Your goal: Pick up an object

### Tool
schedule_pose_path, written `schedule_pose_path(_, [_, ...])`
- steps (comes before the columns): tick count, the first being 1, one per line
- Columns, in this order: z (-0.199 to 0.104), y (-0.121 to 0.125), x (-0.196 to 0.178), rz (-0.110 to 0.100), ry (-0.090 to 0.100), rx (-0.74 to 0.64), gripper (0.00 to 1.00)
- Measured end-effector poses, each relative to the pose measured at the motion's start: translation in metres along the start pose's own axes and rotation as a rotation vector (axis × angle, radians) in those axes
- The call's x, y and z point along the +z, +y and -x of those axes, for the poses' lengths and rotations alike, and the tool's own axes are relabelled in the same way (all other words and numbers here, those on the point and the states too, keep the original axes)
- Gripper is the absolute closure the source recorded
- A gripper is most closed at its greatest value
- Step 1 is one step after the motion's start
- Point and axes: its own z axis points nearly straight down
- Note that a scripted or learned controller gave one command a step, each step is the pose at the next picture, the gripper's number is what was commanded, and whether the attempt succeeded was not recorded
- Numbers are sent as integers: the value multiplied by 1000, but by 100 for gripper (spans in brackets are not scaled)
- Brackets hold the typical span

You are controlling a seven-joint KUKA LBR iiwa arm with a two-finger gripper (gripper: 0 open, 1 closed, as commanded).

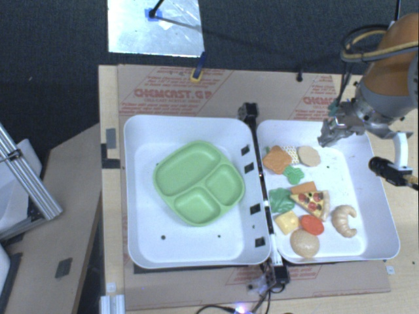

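Observation:
The right bin (373, 195) holds several toy foods: an orange bread slice (277, 159), a round tan cookie (309, 156), green leafy pieces (281, 200), a pizza slice (309, 200), a yellow cheese cube (287, 222), a red tomato (312, 225), a croissant (345, 218) and a beige egg-like ball (304, 243). My gripper (327, 138) hangs over the bin's back edge, just right of and above the cookie, touching none of the foods. Nothing shows between its fingers.
The left bin (141, 175) holds a green divided plate (198, 182). A black clamp strip (258, 188) runs between the bins. Cardboard lies under both. A shiny sheet (154, 18) lies beyond the bench, and a metal frame (26, 182) stands at the left.

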Motion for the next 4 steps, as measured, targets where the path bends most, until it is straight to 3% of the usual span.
schedule_pose_path(1, [0, 1, 2, -6, 1, 0, 100])
schedule_pose_path(2, [-52, 15, 4, -5, 3, -4, 100])
schedule_pose_path(3, [-100, 48, -8, -3, 3, -5, 100])
schedule_pose_path(4, [-109, 55, -7, -6, 2, -1, 100])
